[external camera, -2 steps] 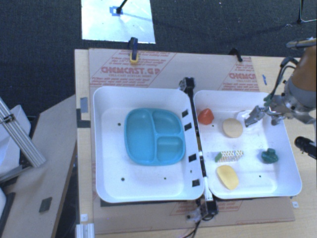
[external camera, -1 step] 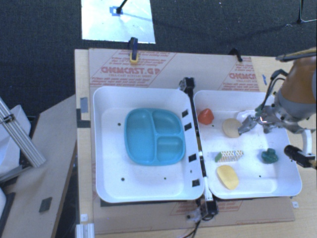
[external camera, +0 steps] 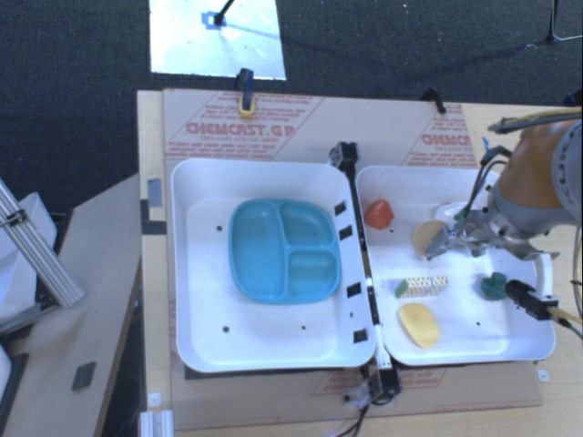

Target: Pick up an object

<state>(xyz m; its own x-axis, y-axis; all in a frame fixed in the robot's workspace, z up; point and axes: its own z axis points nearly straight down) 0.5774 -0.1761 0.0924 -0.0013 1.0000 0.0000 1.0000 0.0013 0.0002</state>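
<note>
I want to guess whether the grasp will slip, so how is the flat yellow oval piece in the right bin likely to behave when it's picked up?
The flat yellow oval piece looks smooth and rounded, so fingers may slide off its edges. It lies low on the right white bin floor, probably leaving little to grip. It seems small and probably light, and likely slides rather than rolls.

Left white bin point(external camera: 196, 244): a sky-blue divided tray point(external camera: 282, 249). Right white bin point(external camera: 455, 340): an orange-red piece point(external camera: 378, 213) near its far-left corner, a tan disc point(external camera: 425, 237), a yellow lump point(external camera: 419, 324), a dark green piece point(external camera: 494, 286), and what may be a white-and-green strip point(external camera: 421, 285).
</note>
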